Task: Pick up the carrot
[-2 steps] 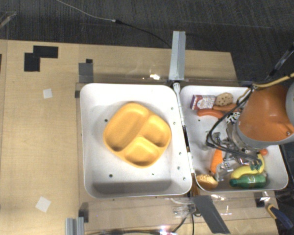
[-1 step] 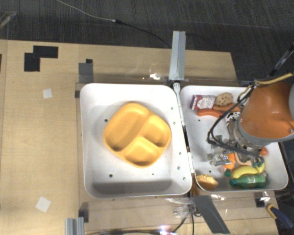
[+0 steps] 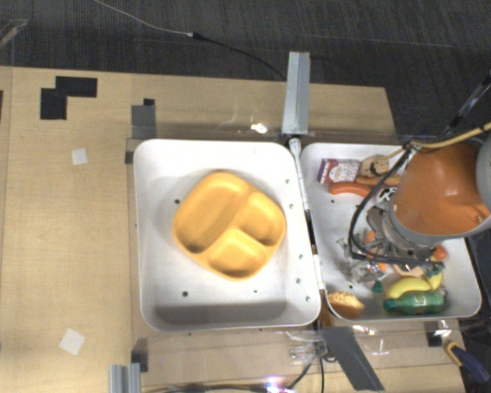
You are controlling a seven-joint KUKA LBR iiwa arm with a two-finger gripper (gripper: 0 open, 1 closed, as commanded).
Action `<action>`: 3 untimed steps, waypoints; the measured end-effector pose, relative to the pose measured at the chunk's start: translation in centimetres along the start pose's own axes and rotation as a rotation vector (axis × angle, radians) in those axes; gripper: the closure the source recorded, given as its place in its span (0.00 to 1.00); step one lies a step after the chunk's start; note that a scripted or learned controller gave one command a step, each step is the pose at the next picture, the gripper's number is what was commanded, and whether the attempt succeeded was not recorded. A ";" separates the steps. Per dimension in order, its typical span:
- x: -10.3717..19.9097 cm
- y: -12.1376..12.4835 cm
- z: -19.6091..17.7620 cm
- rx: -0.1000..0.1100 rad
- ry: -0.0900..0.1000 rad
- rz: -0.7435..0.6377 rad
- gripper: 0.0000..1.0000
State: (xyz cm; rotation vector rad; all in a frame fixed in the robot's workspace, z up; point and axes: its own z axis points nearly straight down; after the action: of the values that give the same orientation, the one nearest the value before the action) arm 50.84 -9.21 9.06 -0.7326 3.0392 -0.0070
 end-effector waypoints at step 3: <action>0.7 -8.3 -1.1 0.005 -0.004 -0.304 1.00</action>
State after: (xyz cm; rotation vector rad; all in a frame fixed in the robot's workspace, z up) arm 53.98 -16.90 10.24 -1.1833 2.8890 -0.0164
